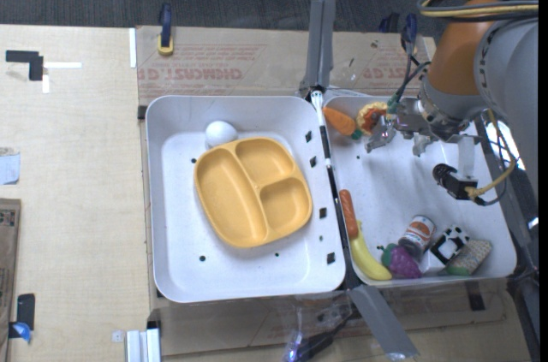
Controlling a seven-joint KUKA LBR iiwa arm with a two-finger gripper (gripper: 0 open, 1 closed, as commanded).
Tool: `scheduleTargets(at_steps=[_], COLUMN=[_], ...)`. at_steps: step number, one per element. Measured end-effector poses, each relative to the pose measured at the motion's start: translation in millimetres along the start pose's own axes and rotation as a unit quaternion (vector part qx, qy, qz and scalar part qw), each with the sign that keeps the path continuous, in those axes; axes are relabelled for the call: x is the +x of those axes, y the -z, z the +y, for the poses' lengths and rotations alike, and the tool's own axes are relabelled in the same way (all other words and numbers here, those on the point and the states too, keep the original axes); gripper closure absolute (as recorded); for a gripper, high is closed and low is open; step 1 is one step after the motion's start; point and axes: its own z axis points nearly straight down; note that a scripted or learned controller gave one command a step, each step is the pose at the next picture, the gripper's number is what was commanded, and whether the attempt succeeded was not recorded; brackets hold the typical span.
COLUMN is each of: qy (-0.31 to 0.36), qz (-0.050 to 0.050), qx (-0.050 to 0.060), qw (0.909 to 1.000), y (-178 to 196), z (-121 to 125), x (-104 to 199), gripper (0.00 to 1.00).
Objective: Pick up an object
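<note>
My gripper (398, 143) hangs over the far part of the right bin (390, 181), fingers spread open with nothing between them. Just to its left, in the bin's far corner, lie an orange carrot (340, 121) and a red and yellow toy food piece (372, 114). Along the bin's left wall lies a red sausage (347, 212), with a yellow banana (368, 259) below it. Purple grapes (404, 261), a small can (417, 232), a black and white object (449, 245) and a tan and green piece (470, 258) crowd the near side.
The left bin (171, 206) holds a yellow divided plate (253, 191) and a white ball (221, 132) at its far edge. A metal post (322, 44) stands behind the seam between the bins. The arm's grey body and cables (467, 181) overhang the right bin's right side.
</note>
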Motion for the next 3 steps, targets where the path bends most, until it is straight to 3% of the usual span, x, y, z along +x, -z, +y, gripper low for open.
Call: scheduleTargets(at_steps=[1,2,3], qy=[-0.009,0.024,0.051], qz=[0.0,-0.001,-0.001], qx=[0.0,-0.002,-0.001], qw=[1.0,0.9997,0.9987], y=[-18.3,0.1,-17.4], z=[26.2,27.6,3.5], x=[11.7,3.4,26.8], gripper=[0.0,0.0,0.0])
